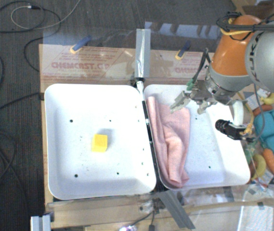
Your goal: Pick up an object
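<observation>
Gripper point(190, 105) spread, fingers apart

The arm point(267, 57) is smooth grey metal, rounded in form, with a broad glossy orange band point(233, 37) just above the end effector point(191, 102). A yellow cable and a dark cable loop over the top of that band. The end effector is a pale grey two-finger unit with a small green part at its base.
</observation>
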Controlling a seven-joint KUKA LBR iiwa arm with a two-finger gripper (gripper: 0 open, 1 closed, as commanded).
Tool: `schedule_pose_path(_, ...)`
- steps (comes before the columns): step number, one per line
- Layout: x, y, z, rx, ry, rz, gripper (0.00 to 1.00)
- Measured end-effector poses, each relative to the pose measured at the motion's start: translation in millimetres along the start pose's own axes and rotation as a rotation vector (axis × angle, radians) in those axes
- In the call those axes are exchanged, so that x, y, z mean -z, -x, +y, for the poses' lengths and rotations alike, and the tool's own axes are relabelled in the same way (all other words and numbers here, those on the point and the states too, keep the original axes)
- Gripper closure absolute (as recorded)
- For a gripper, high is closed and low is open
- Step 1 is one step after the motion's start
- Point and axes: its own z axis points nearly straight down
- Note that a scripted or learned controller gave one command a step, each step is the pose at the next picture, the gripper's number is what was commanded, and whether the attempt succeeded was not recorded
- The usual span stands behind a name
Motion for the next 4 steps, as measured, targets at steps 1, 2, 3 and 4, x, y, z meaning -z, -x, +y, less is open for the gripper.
schedule_pose_path(1,-116.3,40.1,25.1,-0.062,0.002,-0.002,0.00)
schedule_pose_path(2,-119.4,82.2,70.1,0.019,0.012,-0.004,0.00)
schedule_pose_path(3,-108.4,81.4,71.2,0.021,0.012,-0.006,1.00)
schedule_pose_path(4,-27.6,22.9,75.4,0.102,0.003,-0.001,1.00)
